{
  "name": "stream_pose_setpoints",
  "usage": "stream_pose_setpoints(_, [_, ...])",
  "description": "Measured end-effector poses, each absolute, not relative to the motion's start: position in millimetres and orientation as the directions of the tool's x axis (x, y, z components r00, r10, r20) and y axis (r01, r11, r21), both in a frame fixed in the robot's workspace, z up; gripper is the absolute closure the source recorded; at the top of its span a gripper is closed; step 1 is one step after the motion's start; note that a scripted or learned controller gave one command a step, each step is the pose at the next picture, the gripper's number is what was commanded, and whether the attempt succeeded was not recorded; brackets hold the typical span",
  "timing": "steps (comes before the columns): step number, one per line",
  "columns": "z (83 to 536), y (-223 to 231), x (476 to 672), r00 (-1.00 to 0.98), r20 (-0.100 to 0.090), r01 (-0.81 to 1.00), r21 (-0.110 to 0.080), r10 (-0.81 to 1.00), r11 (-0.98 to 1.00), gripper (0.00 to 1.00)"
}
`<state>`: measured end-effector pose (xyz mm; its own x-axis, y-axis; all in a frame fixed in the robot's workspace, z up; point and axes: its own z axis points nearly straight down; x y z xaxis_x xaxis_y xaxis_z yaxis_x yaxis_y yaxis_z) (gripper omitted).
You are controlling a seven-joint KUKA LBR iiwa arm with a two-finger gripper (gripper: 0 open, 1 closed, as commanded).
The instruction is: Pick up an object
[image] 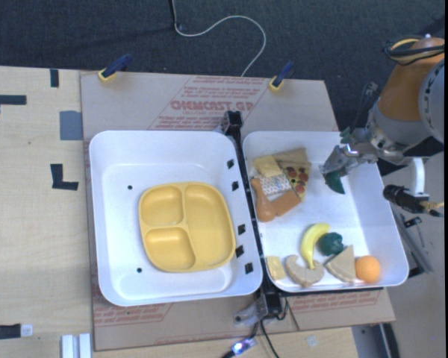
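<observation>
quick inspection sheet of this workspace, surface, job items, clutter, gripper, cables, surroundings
surface: cardboard sheet on a wooden bench, clipped at its far edge, bearing a left bin and a right bin.
job's things: right bin holds a banana, an orange, a bread slice, a sandwich wedge, a dark green piece and packaged food.
clutter: yellow divided plate in the left bin.
grippers: gripper above the right bin's far right part, nothing seen between its fingers.
cables: white cable looping on the dark floor.
surroundings: black tape marks on the bench.
</observation>
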<state>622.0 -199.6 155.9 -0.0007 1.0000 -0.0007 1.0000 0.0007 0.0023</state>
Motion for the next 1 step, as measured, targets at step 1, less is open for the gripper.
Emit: stream_pose_setpoints(1, [219.8,-197.2,623.6,-0.002,-0.001,1.000,0.005,1.000,0.002,1.00])
